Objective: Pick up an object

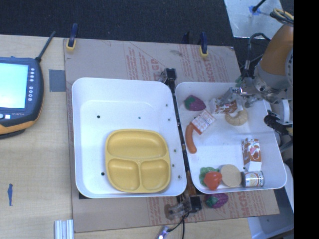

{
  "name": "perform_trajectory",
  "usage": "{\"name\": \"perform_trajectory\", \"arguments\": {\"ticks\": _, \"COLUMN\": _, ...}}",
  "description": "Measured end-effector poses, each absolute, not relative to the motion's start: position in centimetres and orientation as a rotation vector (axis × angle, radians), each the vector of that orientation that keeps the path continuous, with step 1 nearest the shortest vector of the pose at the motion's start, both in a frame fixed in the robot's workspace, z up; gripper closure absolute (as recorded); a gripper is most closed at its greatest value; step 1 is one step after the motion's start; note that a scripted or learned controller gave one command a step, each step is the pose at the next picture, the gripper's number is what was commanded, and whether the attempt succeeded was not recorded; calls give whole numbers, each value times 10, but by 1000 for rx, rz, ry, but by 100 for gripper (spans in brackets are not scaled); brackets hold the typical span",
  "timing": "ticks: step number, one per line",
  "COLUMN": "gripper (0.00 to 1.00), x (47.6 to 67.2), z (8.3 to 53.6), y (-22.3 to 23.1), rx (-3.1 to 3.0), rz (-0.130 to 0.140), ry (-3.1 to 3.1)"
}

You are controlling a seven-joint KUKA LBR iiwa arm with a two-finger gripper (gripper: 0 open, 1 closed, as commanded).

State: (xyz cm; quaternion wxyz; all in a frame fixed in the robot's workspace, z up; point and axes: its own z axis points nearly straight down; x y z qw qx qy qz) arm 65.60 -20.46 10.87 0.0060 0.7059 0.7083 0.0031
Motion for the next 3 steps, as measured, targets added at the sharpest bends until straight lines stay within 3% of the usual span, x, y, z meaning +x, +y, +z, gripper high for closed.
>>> {"name": "perform_trajectory", "arguments": {"ticks": 1, "gripper": 0, "x": 599, "z": 98, "y": -195, "rx": 2205, "rz": 2, "ry": 2218}}
{"name": "perform_trajectory", "arguments": {"ticks": 2, "gripper": 0, "x": 650, "z": 92, "y": -113, "rx": 2218, "rz": -7, "ry": 2229}}
{"name": "perform_trajectory", "arguments": {"ticks": 3, "gripper": 0, "x": 656, "z": 92, "y": -109, "rx": 2218, "rz": -3, "ry": 2227}}
